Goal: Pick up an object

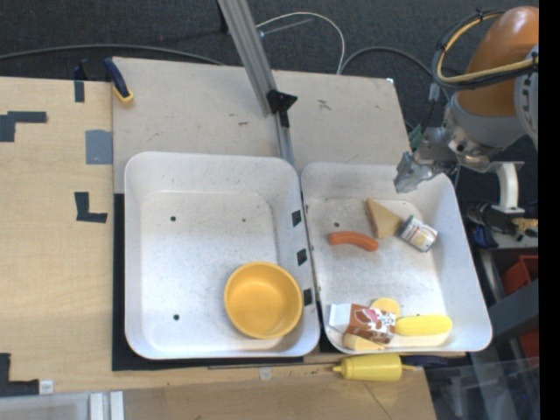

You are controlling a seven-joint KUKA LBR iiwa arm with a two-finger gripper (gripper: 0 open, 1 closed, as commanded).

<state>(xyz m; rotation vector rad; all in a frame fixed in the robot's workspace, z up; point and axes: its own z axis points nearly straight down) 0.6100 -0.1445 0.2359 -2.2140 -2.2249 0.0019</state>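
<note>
My gripper (411,176) hangs over the far right corner of the right bin (464,261), just above and right of a tan cheese wedge (386,216). Beside the wedge lies a small tin can (418,234) on its side. An orange sausage (353,241) lies near the bin's middle. At the near edge sit a brown and white packet (369,323), a yellow banana-shaped piece (423,325) and a small yellow round piece (384,307). Nothing shows between the fingers.
The left bin (175,191) holds a yellow bowl (262,299) at its near right corner. A yellow mustard bottle (372,368) lies on the bench in front of the right bin. A grey metal pole (249,42) slants in from the top.
</note>
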